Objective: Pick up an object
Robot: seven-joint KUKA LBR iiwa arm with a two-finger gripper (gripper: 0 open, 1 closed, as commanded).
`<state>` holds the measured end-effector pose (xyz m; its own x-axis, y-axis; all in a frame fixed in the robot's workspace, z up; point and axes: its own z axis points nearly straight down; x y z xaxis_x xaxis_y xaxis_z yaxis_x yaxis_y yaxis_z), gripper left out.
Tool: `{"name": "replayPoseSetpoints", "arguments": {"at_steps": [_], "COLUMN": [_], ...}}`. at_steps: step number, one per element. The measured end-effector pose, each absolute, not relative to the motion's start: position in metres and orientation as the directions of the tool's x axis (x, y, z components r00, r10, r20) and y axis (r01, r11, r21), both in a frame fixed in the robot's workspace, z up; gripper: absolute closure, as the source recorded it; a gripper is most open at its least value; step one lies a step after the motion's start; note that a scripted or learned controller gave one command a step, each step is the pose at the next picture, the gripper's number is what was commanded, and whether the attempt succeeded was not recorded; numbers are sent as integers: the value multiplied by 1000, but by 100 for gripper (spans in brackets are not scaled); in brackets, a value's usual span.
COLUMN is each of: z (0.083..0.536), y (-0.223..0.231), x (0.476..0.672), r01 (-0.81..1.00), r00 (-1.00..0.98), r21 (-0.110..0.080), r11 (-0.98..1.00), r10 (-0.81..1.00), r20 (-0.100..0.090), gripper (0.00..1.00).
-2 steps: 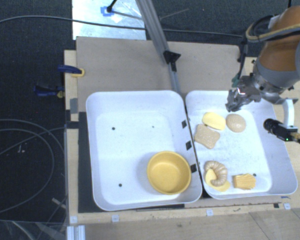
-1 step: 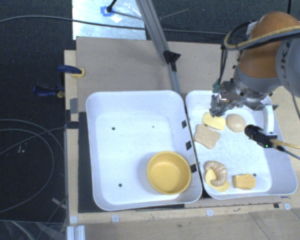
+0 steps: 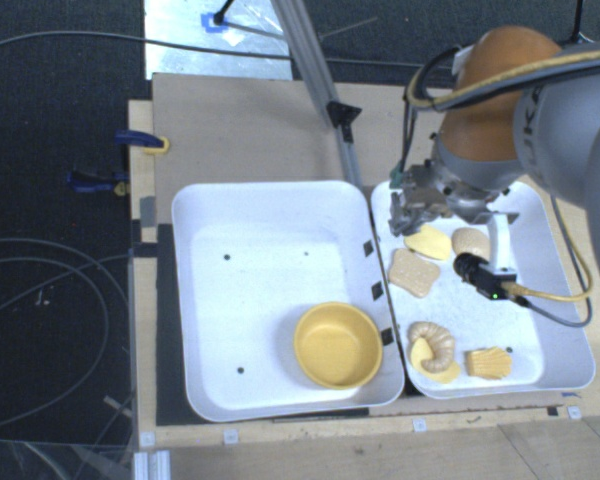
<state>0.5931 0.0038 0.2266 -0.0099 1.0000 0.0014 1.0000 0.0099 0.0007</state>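
Looking down on the bench [image 3: 240, 128] from above, the camera view shows two white bins side by side. The left bin [image 3: 270, 238] carries a yellow bowl [image 3: 337, 344] near its front right corner. The right bin [image 3: 560, 338] carries the small food-like pieces: a pale yellow chip [image 3: 429, 243] near the back, a tan round piece [image 3: 470, 240] beside it, a tan toast-shaped slice [image 3: 414, 273] just in front of them, a curled croissant-like piece [image 3: 433, 349] toward the front, and a ridged yellow piece [image 3: 489, 363] to its right.

The arm [image 3: 565, 133] reaches in from the right, and its gripper [image 3: 412, 208] hangs low over the back left part of the right bin, just above or at the pale yellow chip. That chip seems the likeliest target. It looks light, thin and stiff, probably smooth plastic, so it could slip or tip; a pinch across its narrow width, at the middle, would suit it best. The toast-shaped slice, flat and close by, might be nudged in the same move.

Whether the gripper is spread or pressed together cannot be told: the dark metal parts blur together at the wrist, and nothing can be seen held there. Contact with the chip is equally unclear.
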Motion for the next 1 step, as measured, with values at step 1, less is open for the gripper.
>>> {"name": "replayPoseSetpoints", "arguments": {"at_steps": [1], "z": [238], "y": [62], "x": [584], "r01": [1000], "r00": [-12], "r21": [2], "r11": [12], "r10": [1000], "r20": [3], "gripper": [100]}}
